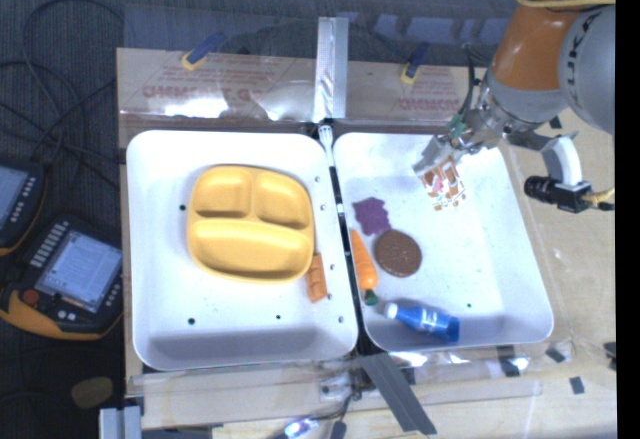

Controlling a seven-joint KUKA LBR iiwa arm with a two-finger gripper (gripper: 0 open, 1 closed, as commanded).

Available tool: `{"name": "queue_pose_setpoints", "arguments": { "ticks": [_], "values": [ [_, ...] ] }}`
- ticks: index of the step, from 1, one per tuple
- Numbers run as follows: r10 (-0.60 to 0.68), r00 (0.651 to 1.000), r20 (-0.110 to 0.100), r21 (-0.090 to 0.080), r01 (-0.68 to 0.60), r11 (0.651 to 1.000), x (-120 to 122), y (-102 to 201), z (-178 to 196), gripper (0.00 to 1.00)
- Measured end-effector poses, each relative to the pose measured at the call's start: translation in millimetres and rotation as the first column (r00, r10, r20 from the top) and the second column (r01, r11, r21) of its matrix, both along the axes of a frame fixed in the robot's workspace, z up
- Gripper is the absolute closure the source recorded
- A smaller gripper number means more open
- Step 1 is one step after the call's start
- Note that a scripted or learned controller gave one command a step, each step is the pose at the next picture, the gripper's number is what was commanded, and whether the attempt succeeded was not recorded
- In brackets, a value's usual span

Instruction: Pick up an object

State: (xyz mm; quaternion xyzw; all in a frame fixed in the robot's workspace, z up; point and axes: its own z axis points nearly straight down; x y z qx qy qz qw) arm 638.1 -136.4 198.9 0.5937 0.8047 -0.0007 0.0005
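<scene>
I have the grey two-finger gripper [441, 170] hanging over the far part of the right-hand shallow white bin [520, 257], its tip tilted down and to the left. Something small with white and reddish marks sits at its fingertips, but I cannot tell whether that is a held item or part of the tool, and I cannot tell how wide the fingers stand.

Below it, nearer to me, lie my candidates. The small purple soft-looking scrap [372, 215] lies near the bin's left wall; I judge it light and limp, apt to fold, so I would pinch it at the middle. Just beside it lies the flat brown round disc [398, 253], low and hard to get fingers under. The orange plastic carrot [363, 262] lies along the left wall, stiff and light but crowded by the wall. The blue plastic bottle with a white cap [424, 318] lies on its side at the near edge; round and smooth, it may roll, so I would close across its body.

In the left-hand white bin [160, 317] rests a yellow compartment tray [248, 223], broad and awkward, with a small orange piece [317, 278] just beside its near right corner.
</scene>
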Motion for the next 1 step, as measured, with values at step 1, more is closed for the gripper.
{"name": "queue_pose_setpoints", "arguments": {
  "ticks": [1],
  "values": [
    [0.026, 1.000, 0.000, 0.001, -0.026, 1.000, -36.4, -11.0, 54.9, 1.00]
  ]
}}
